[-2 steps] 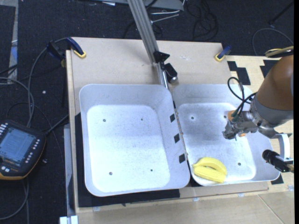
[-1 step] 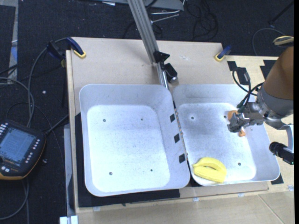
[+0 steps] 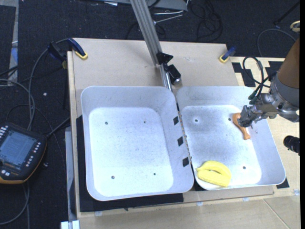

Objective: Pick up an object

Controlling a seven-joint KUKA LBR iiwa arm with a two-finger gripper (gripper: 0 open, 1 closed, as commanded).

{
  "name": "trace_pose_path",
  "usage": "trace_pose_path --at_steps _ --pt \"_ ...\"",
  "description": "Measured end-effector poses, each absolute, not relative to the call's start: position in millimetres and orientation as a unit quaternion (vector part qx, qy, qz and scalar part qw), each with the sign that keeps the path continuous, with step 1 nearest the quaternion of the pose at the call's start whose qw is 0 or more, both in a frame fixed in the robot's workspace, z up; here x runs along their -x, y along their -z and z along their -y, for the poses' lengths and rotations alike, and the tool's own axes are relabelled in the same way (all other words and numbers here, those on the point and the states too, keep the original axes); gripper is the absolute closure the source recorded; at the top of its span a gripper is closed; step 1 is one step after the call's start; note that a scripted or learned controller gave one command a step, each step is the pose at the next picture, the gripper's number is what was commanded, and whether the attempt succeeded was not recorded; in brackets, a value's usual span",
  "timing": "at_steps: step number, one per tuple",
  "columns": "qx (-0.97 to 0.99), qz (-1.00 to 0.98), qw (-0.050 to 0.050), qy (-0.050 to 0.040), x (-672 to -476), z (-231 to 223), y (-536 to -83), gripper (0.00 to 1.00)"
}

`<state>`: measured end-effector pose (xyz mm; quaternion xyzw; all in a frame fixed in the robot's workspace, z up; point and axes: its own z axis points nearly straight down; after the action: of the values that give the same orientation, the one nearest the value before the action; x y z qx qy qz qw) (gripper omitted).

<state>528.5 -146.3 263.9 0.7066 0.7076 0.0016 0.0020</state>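
White plastic forms two shallow bins set side by side on one pale wooden table point(image 3: 124, 66). Left bin point(image 3: 128, 142): no loose objects are visible on its speckled floor. Right bin point(image 3: 214, 137): two objects are present, counted as follows.

1. One orange object point(image 3: 242, 125), small and elongated, lies near the right wall of the right bin, toward the far half.
2. One yellow object point(image 3: 214, 173) (banana-like in shape) lies at the near edge of the right bin, just right of the divider between the bins.

The two objects are well apart.

One grey arm point(image 3: 286, 87) enters from the right. Its end effector point(image 3: 248, 116) sits directly over the far end of the orange object and appears to touch it. Finger spacing cannot be determined at this resolution, and a grasp cannot be confirmed.

One angled metal rail point(image 3: 150, 32) crosses the far side of the table. One handheld control pendant point(image 3: 16, 151) rests on the dark floor at left.
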Motion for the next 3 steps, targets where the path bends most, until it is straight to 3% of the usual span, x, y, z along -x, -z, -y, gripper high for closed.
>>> trace_pose_path --at_steps 3 --pt "-0.705 -0.709 -0.001 -0.0003 -553.1 -22 -254 1.00"
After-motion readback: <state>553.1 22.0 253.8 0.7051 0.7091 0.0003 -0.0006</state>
